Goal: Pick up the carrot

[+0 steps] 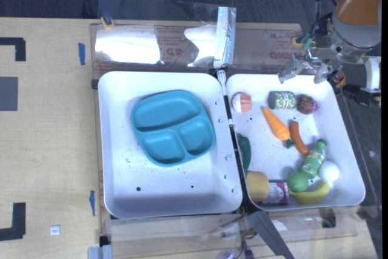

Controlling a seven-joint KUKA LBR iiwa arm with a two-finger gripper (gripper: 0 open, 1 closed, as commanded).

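Observation:
The carrot (276, 123) is orange and tapered. It lies slantwise in the middle of the right bin (350, 148), just left of a redder orange vegetable (297, 137). My gripper (303, 75) hangs over the bin's far rim, above and to the right of the carrot and well apart from it. Its two fingers stand spread, open, with nothing between them. The orange band of the arm (359, 3) rises at the top right.
Around the carrot lie a small can (282, 100), a dark red ball (307, 105), a pink-and-white piece (241, 103), a green bottle (313, 158), a white egg (330, 171), a banana (314, 193) and a yellow potato (257, 185). The left bin holds a blue divided plate (173, 127).

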